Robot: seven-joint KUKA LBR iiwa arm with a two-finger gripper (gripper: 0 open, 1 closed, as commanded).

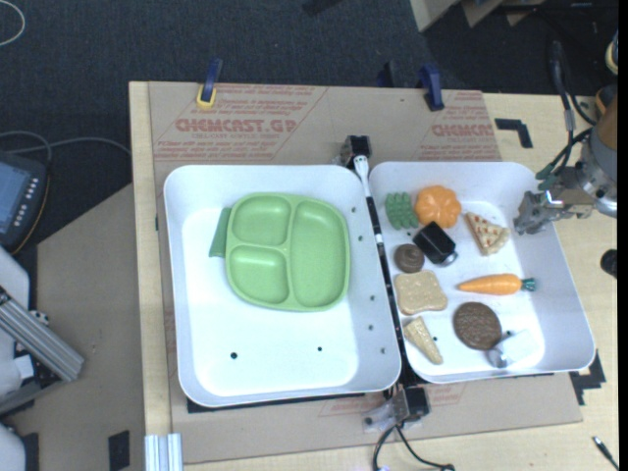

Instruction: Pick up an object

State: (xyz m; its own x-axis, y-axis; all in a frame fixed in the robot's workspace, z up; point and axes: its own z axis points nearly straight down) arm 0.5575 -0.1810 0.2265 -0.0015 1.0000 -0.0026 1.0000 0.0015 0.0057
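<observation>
Nearest the camera in the right bin (pixel 574 312), the brown cookie (pixel 477 325), toast slice (pixel 420 291) and carrot (pixel 490 285) all lie untouched, and farther back the gripper (pixel 535 214) hangs at the bin's right rim carrying nothing visible, its opening impossible to tell, so picking appears barely begun.

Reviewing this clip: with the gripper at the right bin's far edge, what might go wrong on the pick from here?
1. The gripper sits over the right bin's rim; descending there, it might strike the wall.
2. The nearest item, the pizza slice, looks flat, so the fingers might slide over it.
3. The black block touches the orange pumpkin; reaching for either could push the other.
</observation>
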